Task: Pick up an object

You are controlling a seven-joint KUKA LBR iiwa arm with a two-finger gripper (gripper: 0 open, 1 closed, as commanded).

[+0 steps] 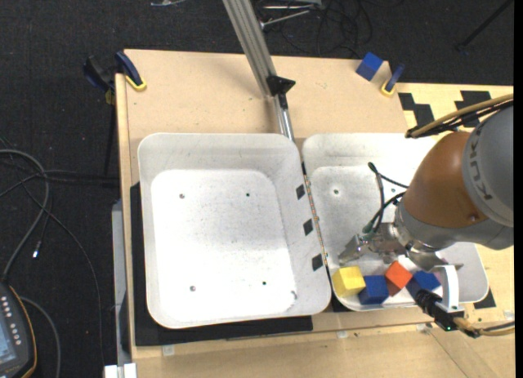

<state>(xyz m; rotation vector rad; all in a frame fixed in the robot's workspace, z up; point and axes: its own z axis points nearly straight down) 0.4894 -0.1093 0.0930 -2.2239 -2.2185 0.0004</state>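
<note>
Down at the right bin's (327,156) near edge, your cubes crowd together: yellow (350,278), blue (375,288), orange (398,274). Just behind them the gripper (372,246) hangs low (open or shut, you cannot tell). Packed like that, one could skid against the bin wall.

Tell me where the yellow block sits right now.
The yellow block lies in the right bin, at its near left corner, close beside a blue block on its right, with the orange block just beyond that.
</note>
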